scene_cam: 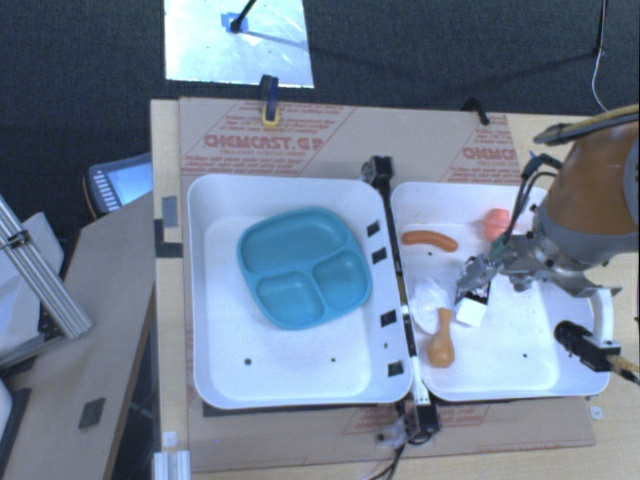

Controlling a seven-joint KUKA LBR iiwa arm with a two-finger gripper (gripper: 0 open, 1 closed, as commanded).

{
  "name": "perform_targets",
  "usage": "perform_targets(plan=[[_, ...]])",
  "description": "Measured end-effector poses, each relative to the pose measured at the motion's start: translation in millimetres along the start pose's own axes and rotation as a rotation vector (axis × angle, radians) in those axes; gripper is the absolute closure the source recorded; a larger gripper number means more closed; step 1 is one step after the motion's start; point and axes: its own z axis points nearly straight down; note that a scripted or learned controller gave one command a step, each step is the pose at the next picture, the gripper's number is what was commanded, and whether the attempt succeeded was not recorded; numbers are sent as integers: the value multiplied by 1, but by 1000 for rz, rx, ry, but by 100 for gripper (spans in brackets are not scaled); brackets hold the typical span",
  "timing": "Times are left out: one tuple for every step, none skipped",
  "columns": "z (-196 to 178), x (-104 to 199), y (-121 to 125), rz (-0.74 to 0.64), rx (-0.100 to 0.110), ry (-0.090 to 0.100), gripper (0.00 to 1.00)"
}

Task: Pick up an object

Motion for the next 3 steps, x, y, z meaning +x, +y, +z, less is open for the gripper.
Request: perform_targets(plan=[[-5,0,3,-2,-11,-2,0],[42,-9,1,0,-8,-1,0],[91,-9,3,1,-14,-2,0]])
